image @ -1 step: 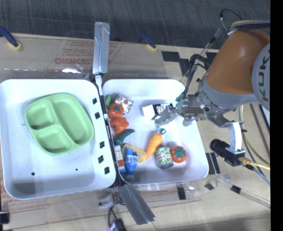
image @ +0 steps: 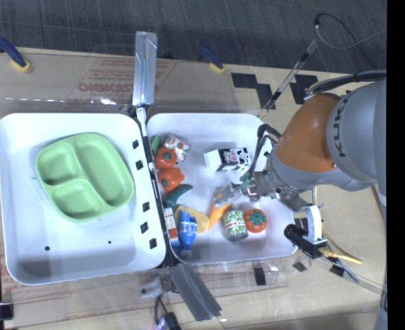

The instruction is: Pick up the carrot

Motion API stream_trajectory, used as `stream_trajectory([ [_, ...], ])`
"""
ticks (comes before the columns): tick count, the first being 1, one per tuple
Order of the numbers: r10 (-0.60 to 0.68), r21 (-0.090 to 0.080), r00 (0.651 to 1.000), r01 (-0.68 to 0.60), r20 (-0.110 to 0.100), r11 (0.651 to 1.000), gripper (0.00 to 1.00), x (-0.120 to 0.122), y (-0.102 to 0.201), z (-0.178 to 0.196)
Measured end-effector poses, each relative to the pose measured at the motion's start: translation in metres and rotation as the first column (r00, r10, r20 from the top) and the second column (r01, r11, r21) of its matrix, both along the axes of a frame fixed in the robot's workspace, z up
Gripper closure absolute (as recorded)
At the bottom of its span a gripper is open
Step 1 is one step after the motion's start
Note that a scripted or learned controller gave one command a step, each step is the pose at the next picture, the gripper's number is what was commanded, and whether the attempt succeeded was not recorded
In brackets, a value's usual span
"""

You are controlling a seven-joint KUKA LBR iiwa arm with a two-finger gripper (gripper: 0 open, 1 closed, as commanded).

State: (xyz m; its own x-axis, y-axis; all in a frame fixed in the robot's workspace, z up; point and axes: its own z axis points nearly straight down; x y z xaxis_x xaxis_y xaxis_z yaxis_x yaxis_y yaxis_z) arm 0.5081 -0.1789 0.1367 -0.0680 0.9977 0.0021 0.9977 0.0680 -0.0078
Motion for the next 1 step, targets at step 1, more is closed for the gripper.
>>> stream_trajectory([
  [1, 0.006, -0.001, 1.0, -0.006, 0.001, 1.0, 1.0, 0.0009, 0.0001, 0.0105],
])
